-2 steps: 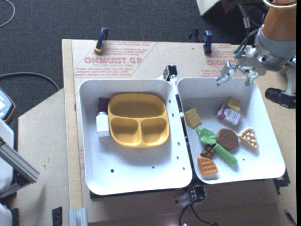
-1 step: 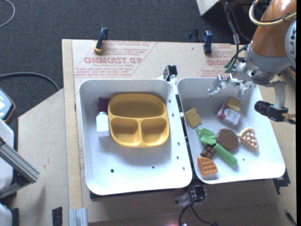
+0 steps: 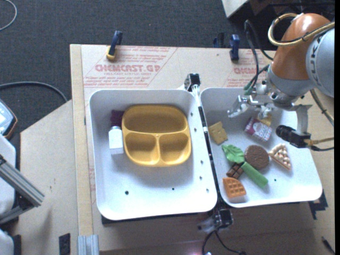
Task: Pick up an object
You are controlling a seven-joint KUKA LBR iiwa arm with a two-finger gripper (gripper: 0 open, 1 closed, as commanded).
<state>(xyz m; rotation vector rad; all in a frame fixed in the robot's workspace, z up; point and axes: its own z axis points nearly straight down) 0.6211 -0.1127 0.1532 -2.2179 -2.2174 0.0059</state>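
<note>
The right bin [image 3: 297, 187] holds several toy foods: a tan cheese cracker [image 3: 217, 133], a green leafy vegetable [image 3: 245, 167], a brown round cookie [image 3: 257, 156], a pizza slice [image 3: 281, 156], a small chocolate piece [image 3: 235, 171], an orange waffle [image 3: 234, 189] and a pink packet [image 3: 258, 128]. My gripper [image 3: 264, 112] hangs over the back of the right bin, just above the pink packet. Nothing shows between its fingers.
The left bin [image 3: 101, 158] holds a yellow divided plate [image 3: 156, 134], with a small white bottle [image 3: 116, 139] and a dark red object [image 3: 117, 116] beside it. A black divider [image 3: 202, 126] runs between the bins. Clamps [image 3: 113, 45] sit at the board's back edge.
</note>
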